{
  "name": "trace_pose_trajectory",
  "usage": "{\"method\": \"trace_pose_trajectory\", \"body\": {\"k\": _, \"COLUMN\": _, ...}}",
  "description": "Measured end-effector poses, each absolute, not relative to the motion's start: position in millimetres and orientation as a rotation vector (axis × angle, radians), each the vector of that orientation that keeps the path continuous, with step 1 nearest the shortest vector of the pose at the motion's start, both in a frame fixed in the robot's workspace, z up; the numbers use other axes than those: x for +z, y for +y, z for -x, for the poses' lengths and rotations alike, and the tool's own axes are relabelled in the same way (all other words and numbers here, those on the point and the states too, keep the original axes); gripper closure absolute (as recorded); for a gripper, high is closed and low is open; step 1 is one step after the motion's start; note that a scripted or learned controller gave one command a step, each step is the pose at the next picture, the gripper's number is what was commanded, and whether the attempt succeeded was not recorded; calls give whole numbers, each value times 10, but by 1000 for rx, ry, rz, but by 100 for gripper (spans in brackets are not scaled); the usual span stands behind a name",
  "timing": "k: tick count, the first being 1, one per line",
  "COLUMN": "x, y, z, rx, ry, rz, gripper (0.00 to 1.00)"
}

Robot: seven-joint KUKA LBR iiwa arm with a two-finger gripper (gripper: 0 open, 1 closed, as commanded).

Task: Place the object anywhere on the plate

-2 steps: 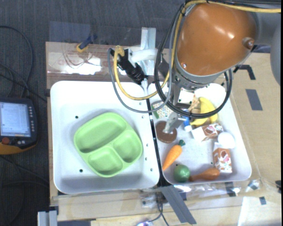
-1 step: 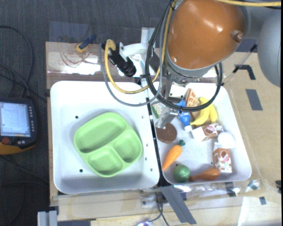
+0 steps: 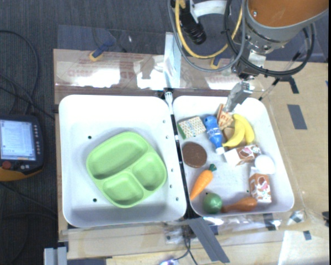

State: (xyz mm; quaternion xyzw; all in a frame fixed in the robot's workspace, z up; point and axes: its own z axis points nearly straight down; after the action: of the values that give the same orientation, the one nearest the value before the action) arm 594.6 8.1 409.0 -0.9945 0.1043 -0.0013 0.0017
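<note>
A light green divided plate (image 3: 127,169) lies in the left white bin (image 3: 71,126), with nothing on it. My gripper (image 3: 235,97) hangs over the far edge of the right bin (image 3: 281,170), just above a small orange-and-white packet (image 3: 225,117) and the banana (image 3: 241,130). Nothing can be seen held in it. Beside the banana lie a blue bottle (image 3: 213,133) and a checked box (image 3: 191,127). A brown disc (image 3: 195,154) and a carrot (image 3: 202,183) lie nearer the divider.
The right bin's front holds a green lime (image 3: 212,203), a reddish sausage (image 3: 240,205), a brown-and-white carton (image 3: 260,186), a white ball (image 3: 264,163) and a small carton (image 3: 244,154). Cables (image 3: 193,37) hang behind the bins. A pendant (image 3: 14,145) lies at left.
</note>
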Motion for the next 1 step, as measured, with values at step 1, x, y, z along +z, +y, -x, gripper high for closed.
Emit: {"method": "trace_pose_trajectory", "body": {"k": 1, "x": 3486, "y": -153, "z": -5170, "rx": 14, "ry": 326, "rz": 3120, "gripper": 0}}
